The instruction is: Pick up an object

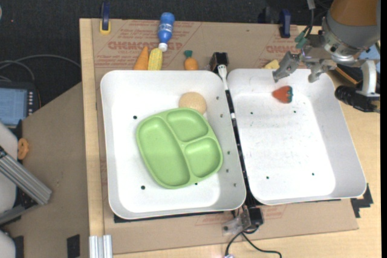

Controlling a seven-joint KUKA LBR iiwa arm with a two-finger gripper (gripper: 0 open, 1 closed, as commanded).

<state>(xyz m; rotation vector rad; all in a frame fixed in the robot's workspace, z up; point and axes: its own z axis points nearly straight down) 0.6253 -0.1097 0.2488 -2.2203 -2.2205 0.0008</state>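
Green divided plate (pixel 179 148) seen in left bin (pixel 121 130), nearest camera; beige ball (pixel 193 102) touching plate's far edge. Red strawberry-like object (pixel 282 93) located in right bin (pixel 302 154), near far wall. Tool (pixel 300 67) held above far rim, fingers spread, nothing gripped. Risk judged: object close to wall, so finger may be blocked by rim or object nudged aside. Toy vegetables (pixel 151 58) left on counter (pixel 91 99) beyond bins.
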